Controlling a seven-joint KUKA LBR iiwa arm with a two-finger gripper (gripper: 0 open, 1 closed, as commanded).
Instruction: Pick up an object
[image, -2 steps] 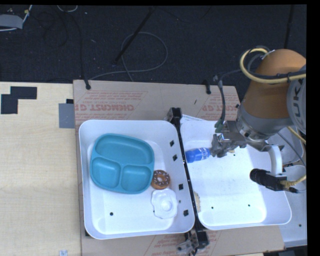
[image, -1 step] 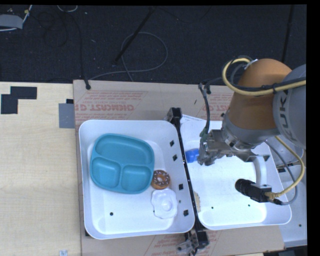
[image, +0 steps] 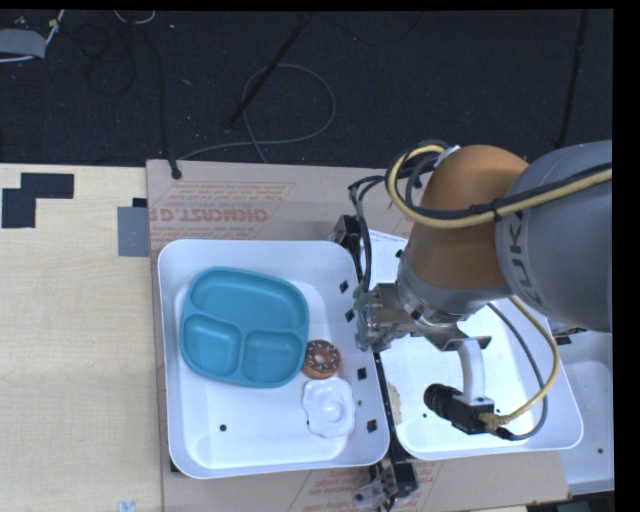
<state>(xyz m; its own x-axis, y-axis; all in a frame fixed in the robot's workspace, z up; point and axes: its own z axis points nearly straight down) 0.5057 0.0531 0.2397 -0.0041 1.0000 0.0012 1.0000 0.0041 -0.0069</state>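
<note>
**A:** Where are the candidates? The task only says "an object".

**B:** All in the left bin (image: 185, 440). A blue divided plate (image: 243, 326) lies toward its far left. A small chocolate doughnut (image: 321, 359) sits just beside the plate's near right corner, and a white lidded cup (image: 329, 408) (or something like it, pale against the white floor) lies just nearer than the doughnut.

**A:** And the arm?

**B:** The grey KUKA arm (image: 560, 240) reaches in from the right, its orange band (image: 465, 220) over the right bin (image: 560, 430). The gripper (image: 372, 325) looks to be at the divider between the two bins, buried under the wrist and cables. Whether it is spread or pressed together, I cannot tell.

**A:** So what could go wrong?

**B:** My guess: if it descends where it hangs, it meets the bin walls rather than any object. The doughnut is near that wall, so one side of the tool may have no room. The white cup is hard to pick out from the floor, and the plate is broad and flat, likely to slip. The yellow cable (image: 530, 385) looping low might also snag.
</note>
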